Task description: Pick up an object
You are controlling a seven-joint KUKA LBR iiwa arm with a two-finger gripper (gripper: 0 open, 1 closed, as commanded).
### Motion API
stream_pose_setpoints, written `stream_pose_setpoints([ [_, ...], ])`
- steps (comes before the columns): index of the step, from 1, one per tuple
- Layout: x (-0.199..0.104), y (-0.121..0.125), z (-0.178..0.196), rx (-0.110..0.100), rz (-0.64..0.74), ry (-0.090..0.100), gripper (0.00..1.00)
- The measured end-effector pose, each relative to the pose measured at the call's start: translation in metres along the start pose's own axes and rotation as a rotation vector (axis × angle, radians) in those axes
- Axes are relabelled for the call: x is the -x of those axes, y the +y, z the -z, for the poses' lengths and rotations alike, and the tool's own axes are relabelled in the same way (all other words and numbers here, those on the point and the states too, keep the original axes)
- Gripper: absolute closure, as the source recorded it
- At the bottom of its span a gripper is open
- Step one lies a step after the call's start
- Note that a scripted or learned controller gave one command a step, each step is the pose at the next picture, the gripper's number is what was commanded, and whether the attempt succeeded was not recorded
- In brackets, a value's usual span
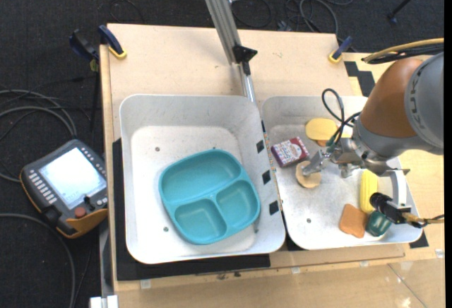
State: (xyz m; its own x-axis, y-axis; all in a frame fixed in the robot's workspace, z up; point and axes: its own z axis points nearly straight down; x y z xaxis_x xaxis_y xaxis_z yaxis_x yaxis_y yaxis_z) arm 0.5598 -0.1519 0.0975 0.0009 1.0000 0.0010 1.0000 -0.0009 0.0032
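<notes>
camera view: gripper [319,160] (jaw state unclear) hovers at tan round piece [308,176] in right bin [296,222].

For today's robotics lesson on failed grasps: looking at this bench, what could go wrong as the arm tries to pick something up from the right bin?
1. The gripper sits among close-set things: the tan round piece and the small maroon packet. It may nudge one while closing on the other.
2. The yellow corn piece and orange block lie near the arm's wrist, so a sweep could push them.
</notes>
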Motion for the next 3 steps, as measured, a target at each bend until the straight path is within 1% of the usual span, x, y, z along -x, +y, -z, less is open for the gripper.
stream_pose_setpoints([
  [1, 0.0, 0.002, 0.013, 0.007, 0.0, -0.002, 1.0],
  [2, 0.004, 0.004, 0.056, 0.001, 0.003, -0.002, 1.0],
  [3, -0.003, 0.008, 0.117, 0.004, 0.005, -0.003, 1.0],
])
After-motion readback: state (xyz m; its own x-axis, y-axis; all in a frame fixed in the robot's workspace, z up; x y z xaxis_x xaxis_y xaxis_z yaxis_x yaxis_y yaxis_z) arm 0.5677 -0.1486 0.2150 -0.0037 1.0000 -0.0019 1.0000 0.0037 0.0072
